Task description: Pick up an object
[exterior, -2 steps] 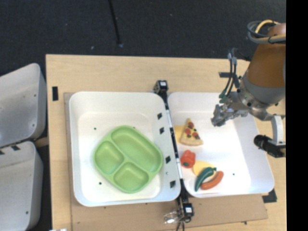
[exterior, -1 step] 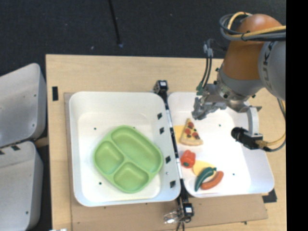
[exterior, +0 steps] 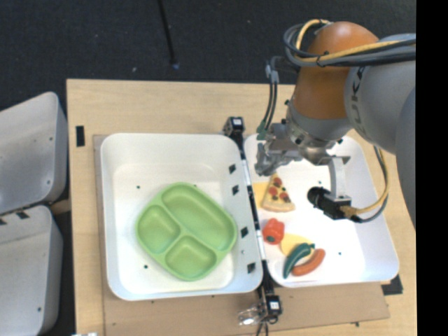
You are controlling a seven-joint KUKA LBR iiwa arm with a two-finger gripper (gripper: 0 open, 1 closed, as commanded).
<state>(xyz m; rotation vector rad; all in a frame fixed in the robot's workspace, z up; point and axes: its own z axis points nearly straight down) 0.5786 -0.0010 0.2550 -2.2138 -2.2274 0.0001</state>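
Lying nearest the camera, a green compartmented plastic tray (exterior: 185, 231) is sitting in the left white bin (exterior: 112, 187). Toy pizza slice (exterior: 277, 194) is resting in the right white bin (exterior: 374, 254), just below the gripper (exterior: 269, 161), whose opening I cannot tell. Approach step seems to be running; next move is calling for a short descent onto the slice.

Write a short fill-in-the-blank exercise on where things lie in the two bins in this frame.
1. The green plastic divided tray lies in the ____ white bin.
2. That tray has ____ compartments.
3. The triangular toy pizza slice lies in the ____ white bin.
4. The red toy pepper lies nearer the ____ between the bins than the orange toy sausage does.

Missing words: left; three; right; divider
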